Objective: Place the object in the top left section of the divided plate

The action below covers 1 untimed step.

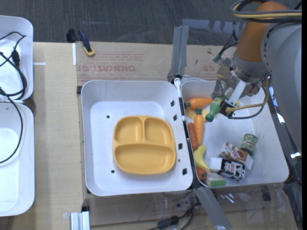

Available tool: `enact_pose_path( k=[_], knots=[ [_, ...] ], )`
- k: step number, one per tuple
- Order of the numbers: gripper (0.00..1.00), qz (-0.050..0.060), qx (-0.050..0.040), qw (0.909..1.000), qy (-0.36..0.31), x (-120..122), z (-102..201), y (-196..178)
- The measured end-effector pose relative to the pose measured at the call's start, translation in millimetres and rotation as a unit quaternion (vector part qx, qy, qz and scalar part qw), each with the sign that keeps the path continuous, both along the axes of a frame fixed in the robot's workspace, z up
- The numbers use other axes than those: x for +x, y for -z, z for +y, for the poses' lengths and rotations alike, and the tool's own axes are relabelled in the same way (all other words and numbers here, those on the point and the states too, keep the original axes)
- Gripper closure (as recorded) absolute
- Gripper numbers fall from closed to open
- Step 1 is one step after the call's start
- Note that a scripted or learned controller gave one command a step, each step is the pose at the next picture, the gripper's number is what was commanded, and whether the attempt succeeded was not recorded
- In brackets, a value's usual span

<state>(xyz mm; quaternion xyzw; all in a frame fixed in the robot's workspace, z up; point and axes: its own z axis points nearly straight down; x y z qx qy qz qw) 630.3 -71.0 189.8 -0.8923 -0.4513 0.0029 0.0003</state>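
Observation:
The yellow divided plate [144,153] lies in the left bin [96,123], with two small sections at its far side and one large section nearest me. Nothing lies in its top left section [128,129]. My gripper [223,98] hangs over the far left corner of the right bin [269,133], well to the right of the plate. Just under its tip is a green bottle with a yellow cap [213,110], beside an orange carrot [200,102]. The wrist hides whether the bottle is gripped or only lies there.
The right bin also holds two more carrots [198,127], a banana [201,157], a green can [249,142], small cartons [234,163] and a green block [217,181]. A grey post [180,54] stands between the bins. White basins with cables [12,80] sit far left.

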Motion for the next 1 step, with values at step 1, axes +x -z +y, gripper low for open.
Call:
enact_pose_path(
  k=[1],
  knots=[
    [1.0, -0.001, -0.0004, 0.9931, 0.117, -21.8, -14.1, -103.9]
  ],
)
